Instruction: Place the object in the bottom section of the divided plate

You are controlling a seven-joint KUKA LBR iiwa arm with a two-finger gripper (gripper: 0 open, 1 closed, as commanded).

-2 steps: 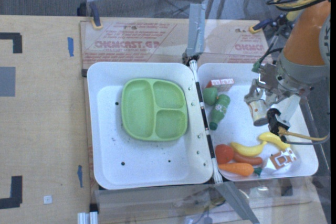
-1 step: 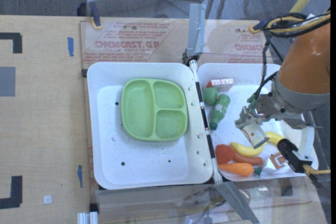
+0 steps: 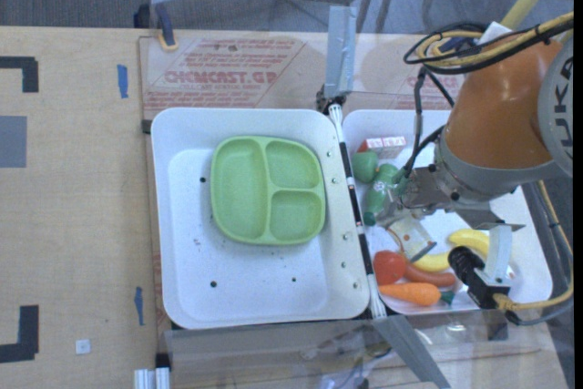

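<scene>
I see no object on the green divided plate (image 3: 268, 190), which lies in the left bin (image 3: 182, 278). The candidate toy foods lie in the right bin (image 3: 537, 287): green pieces (image 3: 372, 168), tomato (image 3: 390, 266), carrot (image 3: 410, 293), banana (image 3: 469, 240). The claw (image 3: 393, 196) hangs over the green pieces, to the plate's right. I cannot tell its opening or any hold.

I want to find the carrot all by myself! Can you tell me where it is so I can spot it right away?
Look at the right bin, the one the grey and orange arm hangs over. Go to its near edge, by the divider between the two bins. The carrot lies flat there, a long orange piece tapering to one end, just below a round red piece; it sits nearest that edge.
</scene>
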